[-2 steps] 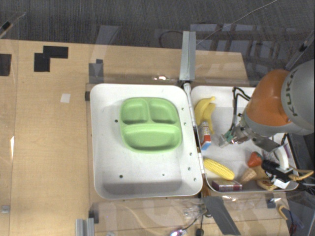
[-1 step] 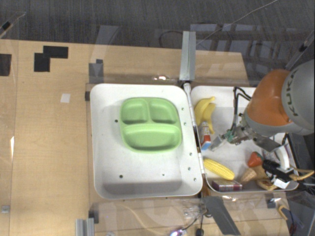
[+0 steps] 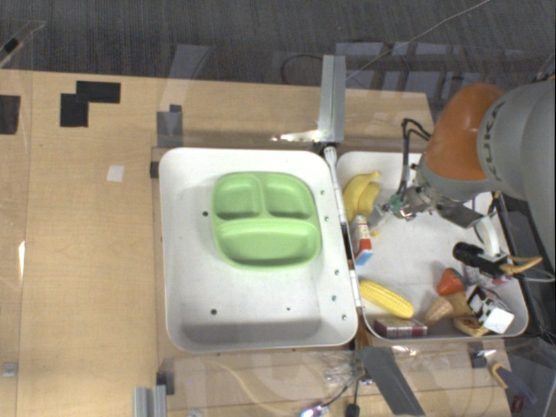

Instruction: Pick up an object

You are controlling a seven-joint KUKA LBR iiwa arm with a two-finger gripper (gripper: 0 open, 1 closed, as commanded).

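Hovering over the right bin (image 3: 382, 320), our fingers (image 3: 401, 205) sit just beside the banana (image 3: 360, 191). Honestly we can't tell how open they are, or whether they've got anything. We'd guess the risk is clipping the banana sideways, or dragging that small bottle (image 3: 360, 238) next to it.

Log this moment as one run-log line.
arm: over right bin | gripper: beside banana, nothing seen held | left bin: green tray
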